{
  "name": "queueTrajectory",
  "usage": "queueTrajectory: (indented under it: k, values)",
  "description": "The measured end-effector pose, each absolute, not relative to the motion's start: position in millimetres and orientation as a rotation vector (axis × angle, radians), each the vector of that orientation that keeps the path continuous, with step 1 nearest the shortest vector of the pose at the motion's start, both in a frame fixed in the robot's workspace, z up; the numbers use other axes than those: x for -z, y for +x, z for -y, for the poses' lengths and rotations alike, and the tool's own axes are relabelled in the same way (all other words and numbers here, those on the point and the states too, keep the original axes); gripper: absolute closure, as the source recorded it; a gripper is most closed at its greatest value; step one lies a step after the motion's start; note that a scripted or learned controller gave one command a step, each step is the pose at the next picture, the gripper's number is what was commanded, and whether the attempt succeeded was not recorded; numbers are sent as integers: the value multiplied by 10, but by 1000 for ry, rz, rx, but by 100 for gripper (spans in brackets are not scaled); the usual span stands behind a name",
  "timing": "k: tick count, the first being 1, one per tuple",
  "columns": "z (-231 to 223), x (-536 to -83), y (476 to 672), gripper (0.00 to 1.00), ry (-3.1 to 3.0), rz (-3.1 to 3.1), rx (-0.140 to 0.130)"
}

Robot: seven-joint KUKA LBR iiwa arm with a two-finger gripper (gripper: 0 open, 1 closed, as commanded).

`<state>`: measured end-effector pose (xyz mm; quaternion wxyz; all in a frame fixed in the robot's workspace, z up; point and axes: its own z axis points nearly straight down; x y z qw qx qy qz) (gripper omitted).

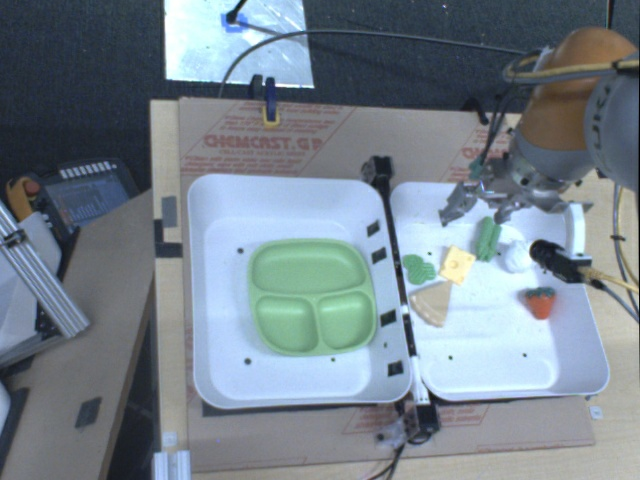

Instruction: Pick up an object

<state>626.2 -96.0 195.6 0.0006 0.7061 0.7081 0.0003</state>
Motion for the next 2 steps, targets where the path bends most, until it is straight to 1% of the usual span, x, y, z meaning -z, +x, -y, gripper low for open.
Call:
queueTrajectory:
  k: [1, 2]
  values:
    - [996, -1537, 6241, 0, 2221, -2223, 2]
    - [916, -945, 6231, 0, 2219, -2228, 2]
